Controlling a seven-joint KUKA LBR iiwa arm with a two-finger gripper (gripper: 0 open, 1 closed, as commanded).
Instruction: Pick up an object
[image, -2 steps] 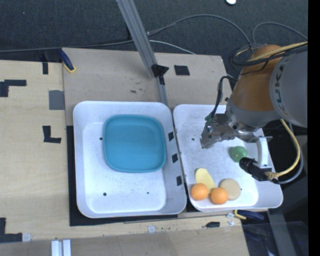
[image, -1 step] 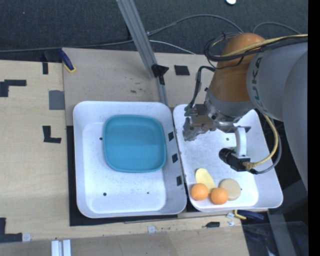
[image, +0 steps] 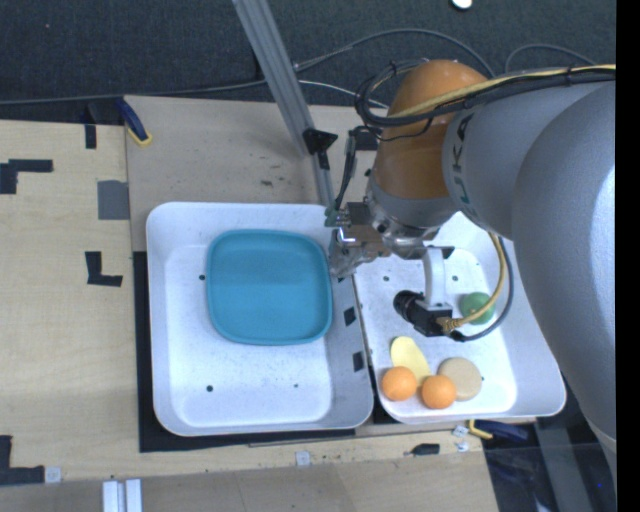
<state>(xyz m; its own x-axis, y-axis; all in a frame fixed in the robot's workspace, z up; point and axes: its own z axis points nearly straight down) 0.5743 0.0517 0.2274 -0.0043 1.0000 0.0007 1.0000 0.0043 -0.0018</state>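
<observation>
The gripper (image: 346, 246) perhaps touches the blue plate (image: 268, 287).

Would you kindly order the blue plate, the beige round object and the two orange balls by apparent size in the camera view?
1. Blue plate.
2. Beige round object.
3. Left orange ball and right orange ball: look alike, so tied.

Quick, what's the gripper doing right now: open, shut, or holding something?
Gripper: cannot be told whether open or shut from this view; it sits by the right edge of the blue plate.
</observation>
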